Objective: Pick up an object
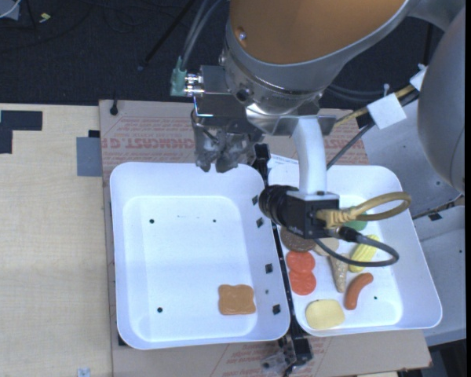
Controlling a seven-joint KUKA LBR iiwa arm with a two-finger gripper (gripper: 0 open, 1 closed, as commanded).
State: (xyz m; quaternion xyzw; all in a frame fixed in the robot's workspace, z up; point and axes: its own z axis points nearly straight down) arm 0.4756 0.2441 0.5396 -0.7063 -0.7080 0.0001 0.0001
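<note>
Pincer hangs over the back rim of the left bin, honestly can't tell how open it is, nothing visibly in it. Further front in that bin lies the toast slice; the arm looms overhead, pointing down.

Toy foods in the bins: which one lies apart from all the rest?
The tan toast slice, alone in the view's left bin; the sausage, red slices and yellow piece all crowd the right bin.

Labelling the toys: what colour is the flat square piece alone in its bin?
The flat square piece is orange-tan, like toast; camera view shows it best.
</note>
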